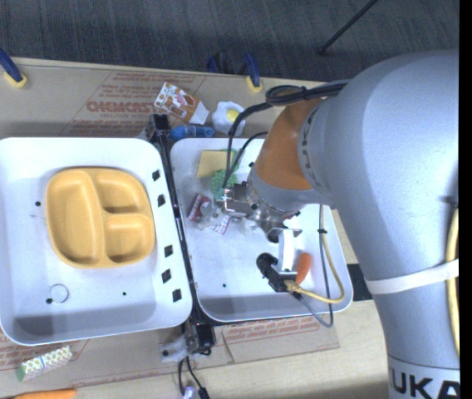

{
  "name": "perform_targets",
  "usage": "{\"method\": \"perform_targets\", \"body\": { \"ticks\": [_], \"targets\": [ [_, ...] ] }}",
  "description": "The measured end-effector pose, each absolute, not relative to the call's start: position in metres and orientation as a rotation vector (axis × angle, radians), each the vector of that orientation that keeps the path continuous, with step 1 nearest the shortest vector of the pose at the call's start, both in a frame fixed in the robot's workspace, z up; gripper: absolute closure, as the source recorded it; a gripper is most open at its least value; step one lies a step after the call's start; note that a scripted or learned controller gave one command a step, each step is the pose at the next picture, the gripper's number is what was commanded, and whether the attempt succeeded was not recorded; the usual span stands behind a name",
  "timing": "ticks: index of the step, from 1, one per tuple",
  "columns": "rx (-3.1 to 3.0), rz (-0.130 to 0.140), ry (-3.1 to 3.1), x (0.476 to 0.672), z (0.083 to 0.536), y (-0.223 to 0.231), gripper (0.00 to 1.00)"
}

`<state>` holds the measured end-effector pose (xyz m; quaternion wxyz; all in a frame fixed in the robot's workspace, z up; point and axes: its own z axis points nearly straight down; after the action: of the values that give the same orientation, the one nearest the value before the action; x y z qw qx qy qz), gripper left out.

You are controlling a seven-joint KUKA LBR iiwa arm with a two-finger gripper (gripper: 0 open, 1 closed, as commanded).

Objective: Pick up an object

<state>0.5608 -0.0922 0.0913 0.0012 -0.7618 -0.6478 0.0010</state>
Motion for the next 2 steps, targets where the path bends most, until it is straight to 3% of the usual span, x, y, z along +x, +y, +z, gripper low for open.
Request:
{"method": "perform_targets", "body": {
  "ticks": [1,2],
  "targets": [
    [-2.988,0.006,-0.954,0.569,0.091,-0.105,0.00],
    [-3.017,0.005,-0.859,0.642,0.110,-0.090,0.00]
  ]
}}
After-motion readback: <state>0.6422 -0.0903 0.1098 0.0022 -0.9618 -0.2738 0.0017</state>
